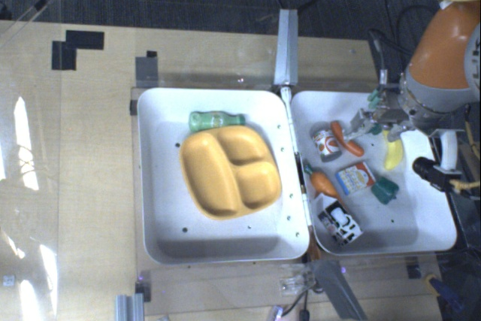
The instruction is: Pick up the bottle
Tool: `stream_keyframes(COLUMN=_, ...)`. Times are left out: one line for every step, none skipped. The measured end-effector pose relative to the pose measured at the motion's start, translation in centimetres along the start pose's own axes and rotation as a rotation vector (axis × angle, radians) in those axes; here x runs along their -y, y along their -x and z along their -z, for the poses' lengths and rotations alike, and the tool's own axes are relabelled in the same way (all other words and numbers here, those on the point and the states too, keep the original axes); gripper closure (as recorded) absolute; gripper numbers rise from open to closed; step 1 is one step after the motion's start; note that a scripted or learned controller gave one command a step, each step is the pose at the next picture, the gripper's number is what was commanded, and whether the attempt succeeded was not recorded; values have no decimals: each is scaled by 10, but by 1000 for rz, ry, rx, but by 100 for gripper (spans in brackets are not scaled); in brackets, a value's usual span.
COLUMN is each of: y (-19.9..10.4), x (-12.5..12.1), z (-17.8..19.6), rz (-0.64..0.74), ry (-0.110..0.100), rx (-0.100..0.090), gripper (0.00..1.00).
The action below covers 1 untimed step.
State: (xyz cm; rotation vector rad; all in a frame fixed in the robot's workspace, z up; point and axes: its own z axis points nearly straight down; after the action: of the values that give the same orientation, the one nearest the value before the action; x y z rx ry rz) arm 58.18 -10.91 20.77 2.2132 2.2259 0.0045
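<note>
The bottle (216, 119) is green and lies on its side in the left bin (150, 177), near the back wall, its cap pointing right. It touches the back edge of a yellow divided tray (229, 169). My gripper (378, 117) hangs over the back of the right bin (443, 233), well to the right of the bottle and apart from it. Nothing is visibly held in it. The grey and orange arm (443, 49) comes in from the upper right.
Beneath the gripper, the right bin holds several small items: a red sausage (347, 139), a small can (325, 144), a carrot (325, 184), a yellow banana (393, 154), a carton (355, 178), a teal piece (385, 190) and a black-and-white object (340, 223). A metal divider post (287, 49) stands between the bins.
</note>
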Motion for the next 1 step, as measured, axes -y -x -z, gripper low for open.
stream_keyframes(y=63, x=63, z=-105, rz=123, ry=12, rx=7, gripper=0)
